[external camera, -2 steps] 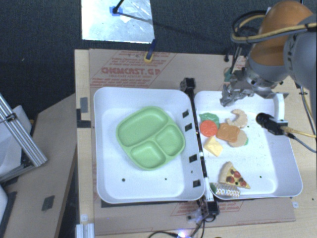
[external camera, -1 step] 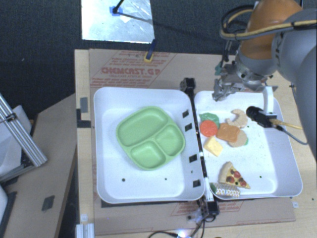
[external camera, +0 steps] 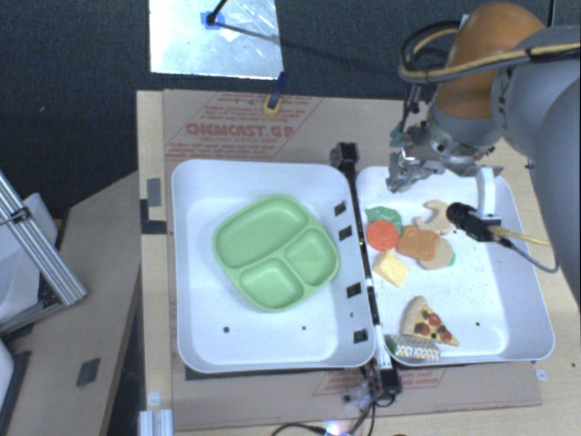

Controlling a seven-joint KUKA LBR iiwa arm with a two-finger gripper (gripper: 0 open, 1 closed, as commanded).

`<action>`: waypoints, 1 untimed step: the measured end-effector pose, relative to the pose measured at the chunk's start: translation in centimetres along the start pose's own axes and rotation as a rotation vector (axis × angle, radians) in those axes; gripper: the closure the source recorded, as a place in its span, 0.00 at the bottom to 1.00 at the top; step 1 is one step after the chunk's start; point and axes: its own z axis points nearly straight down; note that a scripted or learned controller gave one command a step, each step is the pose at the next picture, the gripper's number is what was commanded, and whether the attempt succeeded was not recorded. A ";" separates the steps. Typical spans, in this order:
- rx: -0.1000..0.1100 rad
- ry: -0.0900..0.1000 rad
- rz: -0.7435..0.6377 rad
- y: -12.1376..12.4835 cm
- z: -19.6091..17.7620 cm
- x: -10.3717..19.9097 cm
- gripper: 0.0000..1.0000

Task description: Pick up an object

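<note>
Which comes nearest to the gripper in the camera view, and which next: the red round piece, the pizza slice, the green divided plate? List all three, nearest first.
Measured from the gripper, at the far end of the right bin:
1. Red round piece, right bin, just below the gripper.
2. Pizza slice, right bin, at its near end.
3. Green divided plate, over in the left bin.

A dark carpeted floor (external camera: 73, 71) surrounds the bench. A shiny silver sheet (external camera: 216, 25) lies on it, up and left of the gripper. Brown printed cardboard (external camera: 245, 130) covers the benchtop. Far left, a metal frame (external camera: 36, 243) leans.
</note>
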 end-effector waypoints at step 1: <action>-0.001 0.001 -0.005 0.9 -1.8 -0.2 1.00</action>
